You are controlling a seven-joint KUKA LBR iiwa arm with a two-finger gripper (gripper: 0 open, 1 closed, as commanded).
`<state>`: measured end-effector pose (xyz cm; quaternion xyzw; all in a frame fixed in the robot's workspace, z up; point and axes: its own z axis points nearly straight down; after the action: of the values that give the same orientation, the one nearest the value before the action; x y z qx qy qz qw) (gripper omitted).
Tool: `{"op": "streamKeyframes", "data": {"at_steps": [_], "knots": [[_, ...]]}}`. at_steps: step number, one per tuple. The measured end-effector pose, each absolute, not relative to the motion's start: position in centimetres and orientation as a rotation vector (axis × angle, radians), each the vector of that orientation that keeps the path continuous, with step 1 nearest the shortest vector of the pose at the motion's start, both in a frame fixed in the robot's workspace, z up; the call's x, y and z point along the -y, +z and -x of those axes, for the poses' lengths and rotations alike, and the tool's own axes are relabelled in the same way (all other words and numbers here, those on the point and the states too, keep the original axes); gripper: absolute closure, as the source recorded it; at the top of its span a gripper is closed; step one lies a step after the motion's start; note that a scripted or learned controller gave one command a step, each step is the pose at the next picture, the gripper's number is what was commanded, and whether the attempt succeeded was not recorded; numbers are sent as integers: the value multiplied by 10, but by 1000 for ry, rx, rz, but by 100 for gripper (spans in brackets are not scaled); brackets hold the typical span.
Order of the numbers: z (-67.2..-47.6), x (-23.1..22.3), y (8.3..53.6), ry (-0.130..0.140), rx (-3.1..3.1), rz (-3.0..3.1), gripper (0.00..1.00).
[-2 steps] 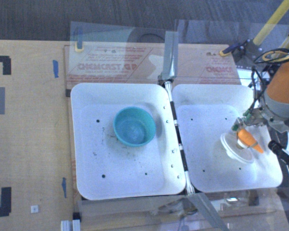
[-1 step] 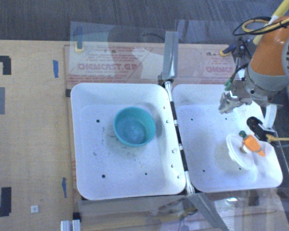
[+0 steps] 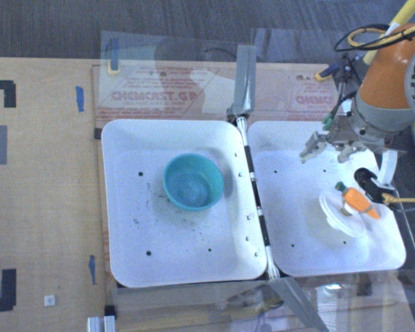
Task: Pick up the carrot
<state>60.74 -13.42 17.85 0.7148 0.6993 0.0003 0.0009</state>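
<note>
Camera view puts the carrot at the right of the frame, in the right bin, close to that bin's right wall and a little below its middle. It lies slantwise, green end toward the upper left and orange body toward the lower right, on what looks like a pale shallow dish. The gripper hangs over the upper part of the same bin, up and to the left of the carrot and apart from it. Its two fingers are spread wide with nothing between them.

The step in hand, as I judge it, is the approach. To do it well, the gripper should shift toward the lower right until it is centred over the orange body. It should then turn so the fingers close across the carrot's short width, and only after that go down. The dish may slide under a push, so a straight descent looks safer than a sideways sweep. The nearby bin wall also leaves little room for the outer finger.

The dish is white on white and its edge is hard to trace, so I cannot say whether it is a dish or a lid. How high the fingertips are above the bin floor cannot be read from this slant. A teal bowl sits in the left bin, well apart.
</note>
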Motion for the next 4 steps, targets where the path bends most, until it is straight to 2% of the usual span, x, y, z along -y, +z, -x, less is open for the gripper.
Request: {"op": "streamKeyframes", "data": {"at_steps": [1, 2, 3, 4], "knots": [[-584, 183, 119, 0, -2246, -2196, 0], [-559, 216, 100, 6, -2399, -2031, 0], [-560, 219, 111, 7, -2391, -2033, 100], [-560, 219, 110, 7, -2392, -2033, 0]]}}
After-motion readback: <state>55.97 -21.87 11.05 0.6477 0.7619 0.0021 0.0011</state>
